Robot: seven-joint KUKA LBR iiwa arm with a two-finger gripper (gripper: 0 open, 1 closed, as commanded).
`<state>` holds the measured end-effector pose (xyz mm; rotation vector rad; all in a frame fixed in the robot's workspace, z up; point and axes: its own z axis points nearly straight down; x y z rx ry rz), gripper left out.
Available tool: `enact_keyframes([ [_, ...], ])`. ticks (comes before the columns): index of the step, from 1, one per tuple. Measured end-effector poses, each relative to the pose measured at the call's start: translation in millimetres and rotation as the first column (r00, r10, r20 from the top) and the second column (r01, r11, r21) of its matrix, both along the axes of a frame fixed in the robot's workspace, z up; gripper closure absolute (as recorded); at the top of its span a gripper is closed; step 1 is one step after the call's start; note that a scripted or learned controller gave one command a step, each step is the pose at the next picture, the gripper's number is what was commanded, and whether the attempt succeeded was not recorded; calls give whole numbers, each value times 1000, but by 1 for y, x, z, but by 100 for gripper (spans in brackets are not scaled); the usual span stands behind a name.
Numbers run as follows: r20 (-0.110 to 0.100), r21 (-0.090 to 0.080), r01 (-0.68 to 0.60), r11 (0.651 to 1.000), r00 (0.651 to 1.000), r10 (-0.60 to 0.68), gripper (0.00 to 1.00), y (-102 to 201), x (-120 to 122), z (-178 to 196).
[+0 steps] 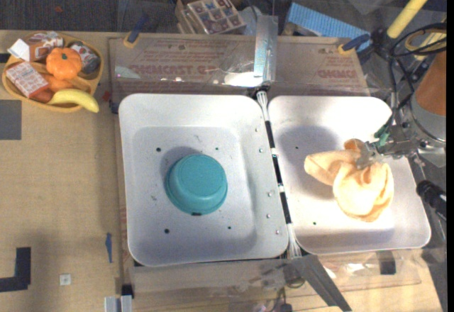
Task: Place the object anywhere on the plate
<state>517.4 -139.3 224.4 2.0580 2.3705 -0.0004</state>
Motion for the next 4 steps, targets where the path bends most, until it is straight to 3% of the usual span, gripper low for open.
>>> enact_keyframes([
  [1,2,-1,-389,921,921,389,100,52,23,8],
  [2,2,-3,-717,697,697,717,100,107,38,11],
  [3,2,-4,-931,364,364,931,100,165,57,11],
  [4,2,-6,-990,142,142,990,100,212,77,6],
])
